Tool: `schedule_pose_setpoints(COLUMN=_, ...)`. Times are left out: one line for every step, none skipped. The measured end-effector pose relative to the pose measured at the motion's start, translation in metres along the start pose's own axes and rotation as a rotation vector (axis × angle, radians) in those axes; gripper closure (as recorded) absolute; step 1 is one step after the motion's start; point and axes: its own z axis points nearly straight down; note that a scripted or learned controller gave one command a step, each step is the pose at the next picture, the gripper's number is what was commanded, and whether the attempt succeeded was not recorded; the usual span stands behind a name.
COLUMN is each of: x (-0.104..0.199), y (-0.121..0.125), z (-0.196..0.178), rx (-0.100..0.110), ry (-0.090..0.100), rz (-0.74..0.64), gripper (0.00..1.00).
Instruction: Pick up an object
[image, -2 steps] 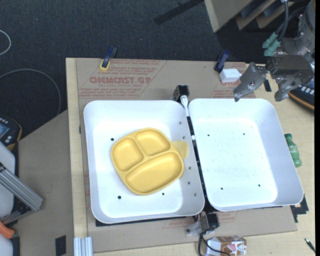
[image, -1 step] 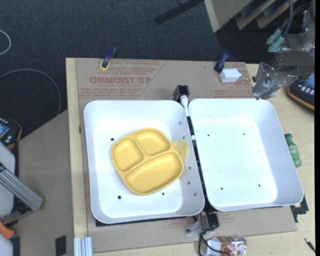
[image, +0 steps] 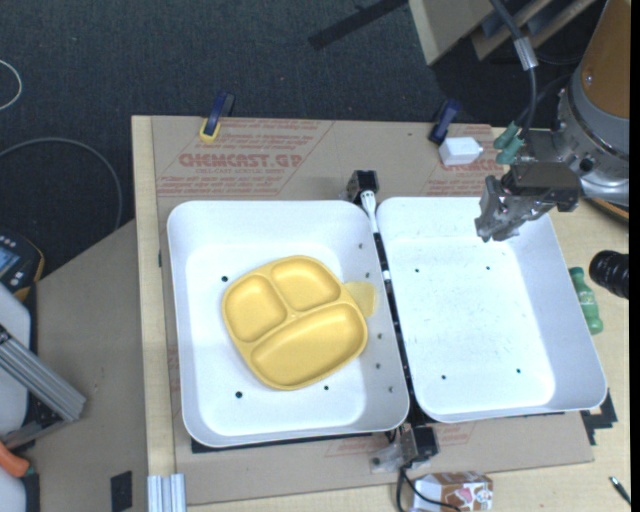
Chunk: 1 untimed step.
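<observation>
Step in hand: approach, judged not yet begun in earnest; the gripper (image: 497, 226) hangs over the far right corner of the right bin (image: 470, 330), well apart from the only thing there is to pick.

Object to pick: yellow divided plate (image: 293, 320), three compartments, lying flat and face up in the middle of the left bin (image: 200, 300). A small yellow tab or handle projects from its right edge toward the seam between the bins.

Gripper state: cannot be told. The tool is seen from above at a slant as a dark, blurred cluster; nothing is visible held in it, and whether it touches the bin floor cannot be judged.

Arm: grey wrist with orange band (image: 610, 60) entering from the upper right, cables trailing above it.

Next move calls for: travel left across the divider between the bins, then a descent over the plate. A flat, wide, shallow plate offers little to pinch; the raised rim or the projecting tab looks the likeliest purchase.

Risk, as judged: a descent onto the plate's flat middle would close on nothing; a rim pinch may tilt or slip.
</observation>
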Motion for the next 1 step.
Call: schedule_pose_setpoints(x=0.0975, y=-0.0006, z=0.0211, rx=-0.003, ry=0.002, rz=-0.012, gripper=1.00)
